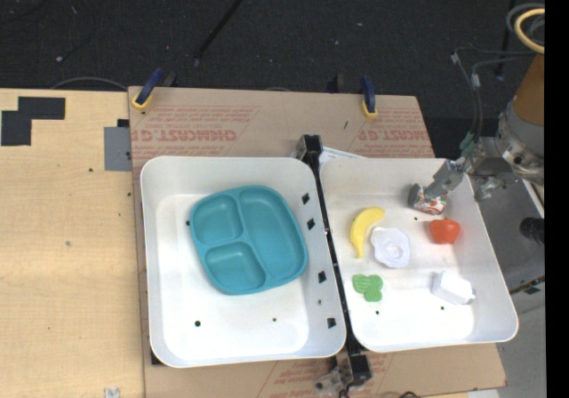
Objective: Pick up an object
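My gripper (pixel 428 197) reaches in from the right and hangs low over the back right part of the right bin (pixel 498 316). A small red and white thing (pixel 434 205) sits right at its tip; whether it is gripped is unclear. A red tomato-like piece (pixel 444 231) lies just in front of the gripper. A yellow banana (pixel 364 229), a white round piece (pixel 391 248), a green piece (pixel 367 286) and a white block (pixel 452 288) lie in the same bin.
The left bin (pixel 169 316) holds a teal divided plate (pixel 247 238). A black divider (pixel 322 236) runs between the bins. Two clamps (pixel 368 96) hold the cardboard at the back. The arm's body (pixel 524 130) stands at the right.
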You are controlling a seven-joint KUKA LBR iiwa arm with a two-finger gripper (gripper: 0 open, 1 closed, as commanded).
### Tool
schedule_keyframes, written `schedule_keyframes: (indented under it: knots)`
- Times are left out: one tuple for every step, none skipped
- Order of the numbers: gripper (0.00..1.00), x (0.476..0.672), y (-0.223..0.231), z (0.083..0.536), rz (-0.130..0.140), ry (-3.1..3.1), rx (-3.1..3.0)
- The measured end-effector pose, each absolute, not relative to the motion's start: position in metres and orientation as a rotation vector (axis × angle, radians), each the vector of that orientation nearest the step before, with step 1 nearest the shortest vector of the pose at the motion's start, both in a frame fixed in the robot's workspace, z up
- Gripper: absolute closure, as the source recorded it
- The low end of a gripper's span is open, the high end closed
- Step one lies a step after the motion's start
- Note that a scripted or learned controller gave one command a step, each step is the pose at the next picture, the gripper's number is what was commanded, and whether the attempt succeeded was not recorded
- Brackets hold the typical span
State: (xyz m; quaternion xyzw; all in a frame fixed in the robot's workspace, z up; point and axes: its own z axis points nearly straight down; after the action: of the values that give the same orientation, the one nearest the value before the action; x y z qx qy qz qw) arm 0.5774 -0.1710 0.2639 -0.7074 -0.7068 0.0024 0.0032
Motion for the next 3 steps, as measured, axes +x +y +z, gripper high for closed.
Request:
schedule_keyframes:
  knots:
    - [0.00, 0.579, -0.171, 0.268, 0.000, -2.222, -2.221]
    - [0.00, 0.581, -0.176, 0.223, 0.004, -2.219, -2.219]
    - [0.00, 0.583, -0.177, 0.181, 0.002, -2.221, -2.219]
